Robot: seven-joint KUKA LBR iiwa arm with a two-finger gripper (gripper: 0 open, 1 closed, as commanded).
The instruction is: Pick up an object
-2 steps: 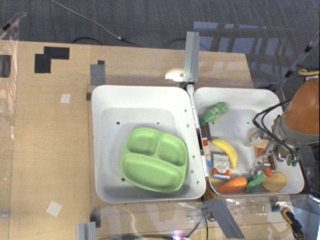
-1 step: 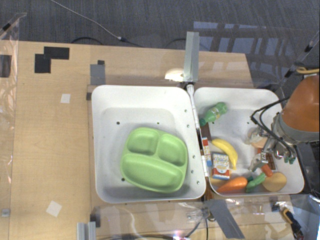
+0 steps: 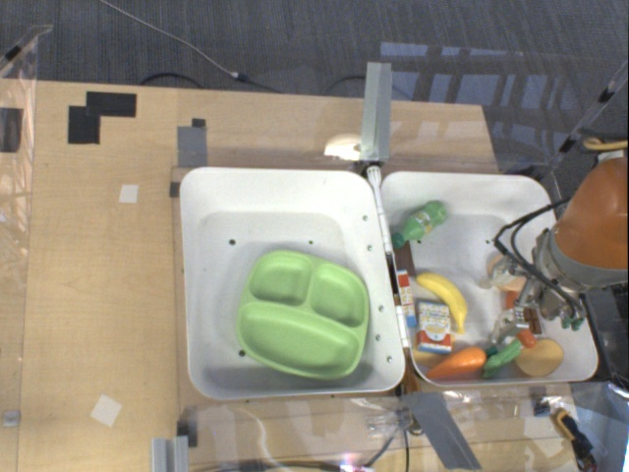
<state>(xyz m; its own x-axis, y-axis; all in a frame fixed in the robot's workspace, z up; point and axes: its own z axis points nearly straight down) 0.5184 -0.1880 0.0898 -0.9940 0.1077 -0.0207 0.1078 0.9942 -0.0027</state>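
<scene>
The gripper is hovering low over the right bin; I cannot tell its fingers' spread, so it should be centring on one item before closing.

Bright even light, soft shadows, slightly grainy.

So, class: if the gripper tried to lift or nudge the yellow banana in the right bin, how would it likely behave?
The banana looks smooth and curved, so it may slip between fingers or pivot when pushed. It probably looks light, likely a toy. It lies close to the small carton, so a nudge could shove that too.
</scene>
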